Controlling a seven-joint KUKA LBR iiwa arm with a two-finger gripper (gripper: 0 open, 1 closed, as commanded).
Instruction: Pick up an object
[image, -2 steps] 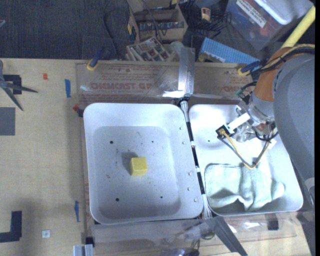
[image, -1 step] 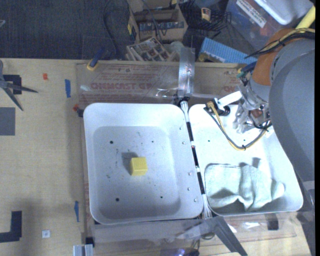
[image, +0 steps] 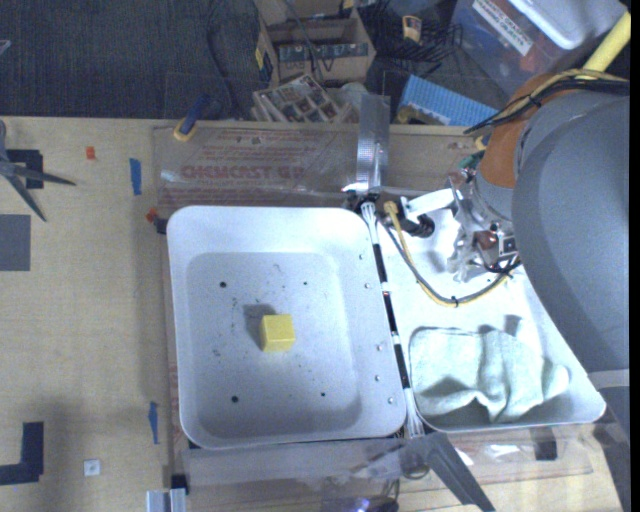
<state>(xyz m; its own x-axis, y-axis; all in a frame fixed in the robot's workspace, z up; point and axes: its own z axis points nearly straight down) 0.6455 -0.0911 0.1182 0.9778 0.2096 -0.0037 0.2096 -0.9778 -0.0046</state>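
Observation:
A small yellow block (image: 278, 332) lies near the middle of the left bin (image: 200, 240). A crumpled white cloth (image: 487, 377) fills the near half of the right bin (image: 575, 408). My gripper (image: 474, 243) hangs over the far part of the right bin, below the orange band (image: 500, 152), well to the right of the block and beyond the cloth. The grey arm (image: 580, 220) covers the bin's right side. Nothing can be seen held in the gripper.
A yellow and black cable (image: 425, 283) loops from the bins' far divider toward the gripper. An upright metal post (image: 372, 150) stands at the back between the bins. Boxes and wiring crowd the area behind the bench. The wooden benchtop (image: 70, 300) lies to the left.

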